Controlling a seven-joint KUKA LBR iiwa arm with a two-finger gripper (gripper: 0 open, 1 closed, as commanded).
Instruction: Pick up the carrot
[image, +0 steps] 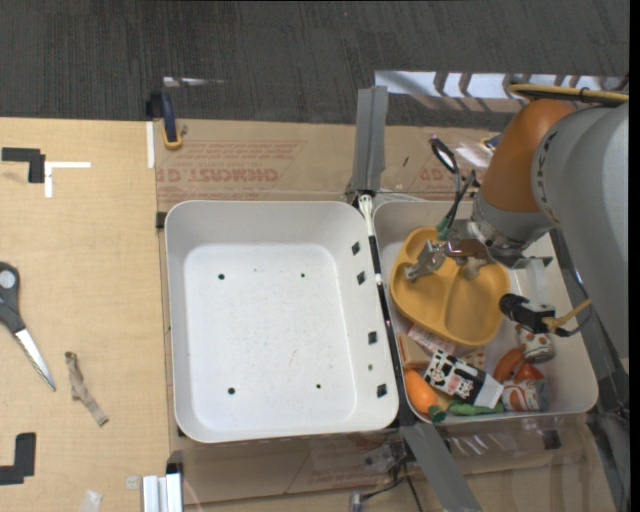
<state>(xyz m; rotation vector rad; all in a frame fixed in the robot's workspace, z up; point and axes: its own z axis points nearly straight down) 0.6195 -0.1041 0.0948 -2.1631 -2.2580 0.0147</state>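
Two shallow white bins are seen side by side on the counter (80, 250). On the bare floor of the left bin (265, 320), a few small dark dots are scattered.

The right bin (392, 232) is crowded. Its far part is taken up by a yellow dish (465, 305), which is divided into compartments and lies slightly tilted against the bin's left wall. The carrot (420, 391) is found in the near left corner of this bin, nearer than the dish and close to the left wall. A green piece (468, 408) is stretched out to its right along the near wall; whether it is joined to the carrot cannot be made out. A black-and-white patterned packet (455, 377) is placed just beside the carrot, between it and the dish. Red and orange things (520, 385) are heaped in the near right corner, and they cannot be identified further.

The arm (590, 200) is brought in from the right, and the end effector (440, 255) is held over the far left compartment of the yellow dish, well apart from the carrot. Whether it is released or clenched cannot be told, and nothing can be seen to be grasped by it.

On the counter left of the bins, a pair of scissors (15, 320) is laid.
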